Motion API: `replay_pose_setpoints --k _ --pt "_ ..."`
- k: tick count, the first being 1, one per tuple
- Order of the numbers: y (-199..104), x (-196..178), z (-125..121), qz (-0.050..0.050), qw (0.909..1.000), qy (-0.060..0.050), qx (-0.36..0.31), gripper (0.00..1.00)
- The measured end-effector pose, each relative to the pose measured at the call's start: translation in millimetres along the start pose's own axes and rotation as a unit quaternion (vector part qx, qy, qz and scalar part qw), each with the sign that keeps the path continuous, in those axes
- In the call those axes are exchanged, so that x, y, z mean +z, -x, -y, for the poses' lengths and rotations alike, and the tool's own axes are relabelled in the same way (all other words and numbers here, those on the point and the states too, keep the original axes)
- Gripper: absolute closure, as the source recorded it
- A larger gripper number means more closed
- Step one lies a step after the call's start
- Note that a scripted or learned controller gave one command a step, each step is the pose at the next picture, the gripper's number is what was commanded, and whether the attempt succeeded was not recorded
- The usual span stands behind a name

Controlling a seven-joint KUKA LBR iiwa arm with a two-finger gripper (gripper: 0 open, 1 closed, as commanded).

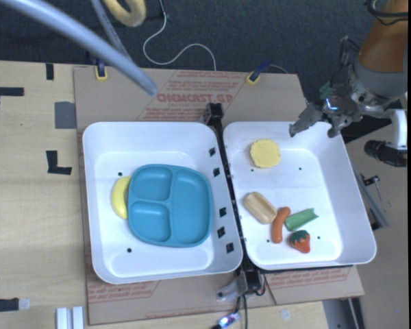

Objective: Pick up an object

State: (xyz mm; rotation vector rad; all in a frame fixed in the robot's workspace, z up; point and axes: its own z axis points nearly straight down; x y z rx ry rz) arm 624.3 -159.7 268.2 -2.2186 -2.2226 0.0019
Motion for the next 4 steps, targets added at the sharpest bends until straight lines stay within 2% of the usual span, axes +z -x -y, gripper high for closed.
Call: replay_pose_setpoints --k 1,3,4 --pt "-2 49 9 0.0 1.0 -0.002 0.0 0.0" --pt "-1 173 21 0.0 1.0 -0.003 0.001 0.0" --pt "-2 159 19 0.0 1.0 0.0 0.0 1.0"
